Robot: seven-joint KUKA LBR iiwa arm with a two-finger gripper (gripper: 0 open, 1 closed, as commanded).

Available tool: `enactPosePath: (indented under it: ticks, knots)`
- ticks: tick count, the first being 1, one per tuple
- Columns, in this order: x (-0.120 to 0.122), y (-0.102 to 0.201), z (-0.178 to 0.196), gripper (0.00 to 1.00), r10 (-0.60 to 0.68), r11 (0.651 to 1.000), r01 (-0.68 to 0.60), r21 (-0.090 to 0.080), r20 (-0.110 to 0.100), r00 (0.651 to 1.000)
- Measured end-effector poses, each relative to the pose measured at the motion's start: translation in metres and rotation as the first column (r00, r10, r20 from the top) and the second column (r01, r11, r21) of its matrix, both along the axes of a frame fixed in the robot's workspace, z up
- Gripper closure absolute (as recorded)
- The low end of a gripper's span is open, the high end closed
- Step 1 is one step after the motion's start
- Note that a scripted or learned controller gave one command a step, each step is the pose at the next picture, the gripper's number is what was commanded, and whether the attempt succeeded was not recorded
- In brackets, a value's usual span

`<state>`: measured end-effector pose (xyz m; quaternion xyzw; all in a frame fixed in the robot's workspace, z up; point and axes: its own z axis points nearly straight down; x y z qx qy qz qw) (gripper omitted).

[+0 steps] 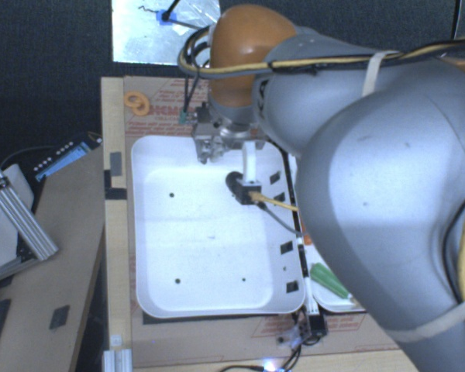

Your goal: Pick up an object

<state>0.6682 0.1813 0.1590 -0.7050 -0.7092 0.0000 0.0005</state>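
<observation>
- The green object [329, 280], which I take as the thing to pick, lies in the right bin [337, 304] near its front left corner, partly under the grey arm [387, 208].
- The left bin [151, 231] shows a white floor with a few dark dots.
- The hand [205, 152] hangs over the far edge of the left bin and points down below the orange band [244, 45]. I cannot tell if it is spread or pressed together.
- I judge the step as searching, with no grasp made yet. The next move calls for crossing to the green object, well apart from the hand, then descending.
- An orange ring [136, 103] lies on the table beyond the bin.
</observation>
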Motion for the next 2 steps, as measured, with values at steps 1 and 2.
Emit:
enactPosePath:
  ticks: [1, 2]
  knots:
    - [0.001, 0.024, 0.001, 1.00, 0.000, 1.000, 0.000, 0.000, 0.003, 1.000]
    - [0.000, 0.049, -0.042, 1.00, 0.000, 1.000, 0.000, 0.000, 0.001, 1.000]
